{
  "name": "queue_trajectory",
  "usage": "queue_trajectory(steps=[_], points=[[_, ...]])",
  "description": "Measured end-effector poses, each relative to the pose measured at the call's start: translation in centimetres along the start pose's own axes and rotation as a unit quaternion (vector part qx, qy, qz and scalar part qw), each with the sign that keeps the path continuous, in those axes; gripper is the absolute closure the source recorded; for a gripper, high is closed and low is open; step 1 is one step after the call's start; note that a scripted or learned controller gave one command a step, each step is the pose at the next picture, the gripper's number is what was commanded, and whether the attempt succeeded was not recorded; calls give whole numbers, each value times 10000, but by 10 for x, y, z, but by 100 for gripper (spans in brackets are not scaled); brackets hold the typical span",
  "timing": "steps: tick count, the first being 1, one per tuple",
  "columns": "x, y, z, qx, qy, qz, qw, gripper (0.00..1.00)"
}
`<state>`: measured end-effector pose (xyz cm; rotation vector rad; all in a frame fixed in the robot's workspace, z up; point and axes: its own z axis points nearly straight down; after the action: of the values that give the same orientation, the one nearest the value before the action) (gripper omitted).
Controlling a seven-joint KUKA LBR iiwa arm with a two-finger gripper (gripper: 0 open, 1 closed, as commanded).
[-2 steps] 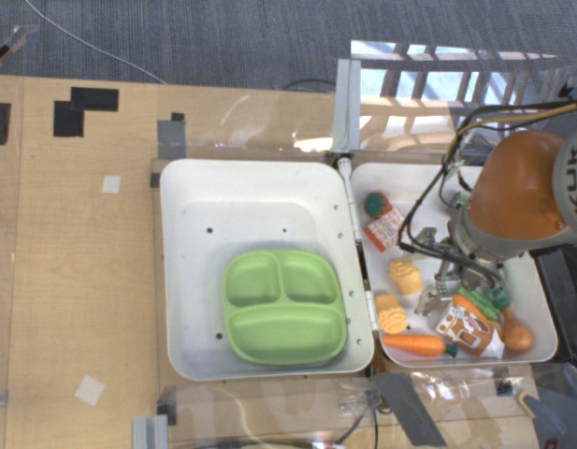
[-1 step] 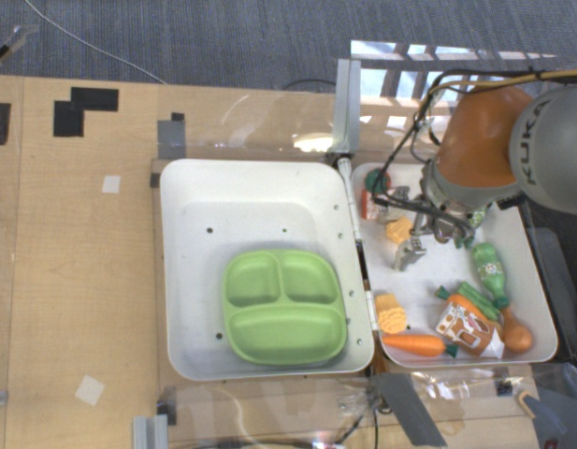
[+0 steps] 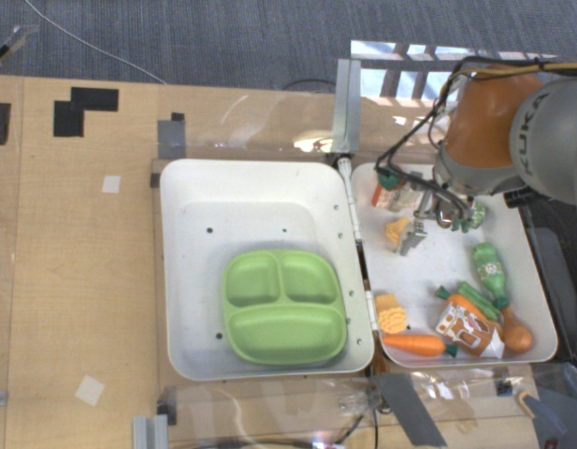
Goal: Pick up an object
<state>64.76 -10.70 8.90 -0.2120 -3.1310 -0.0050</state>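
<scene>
Two shallow white bins side by side on a wooden bench (image 3: 73,279). In the left bin (image 3: 190,213), a green divided plate (image 3: 283,307), lying flat toward the near side. Over the right bin (image 3: 540,321), the grey arm (image 3: 540,129) with its orange band, gripper (image 3: 414,237) lowered beside a small yellow piece (image 3: 396,231). Along the near edge: a corn cob (image 3: 392,318), a carrot (image 3: 414,345), an orange carton (image 3: 464,326), a green bottle (image 3: 487,269)

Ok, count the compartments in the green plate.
3. The green plate in the left bin has two small compartments side by side at the far end and one wide compartment nearest the camera.
</scene>
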Motion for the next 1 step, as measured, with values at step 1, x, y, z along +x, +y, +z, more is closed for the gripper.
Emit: queue_trajectory(steps=[1], points=[[74,-74,-6,27,-61,-140,9999,0]])
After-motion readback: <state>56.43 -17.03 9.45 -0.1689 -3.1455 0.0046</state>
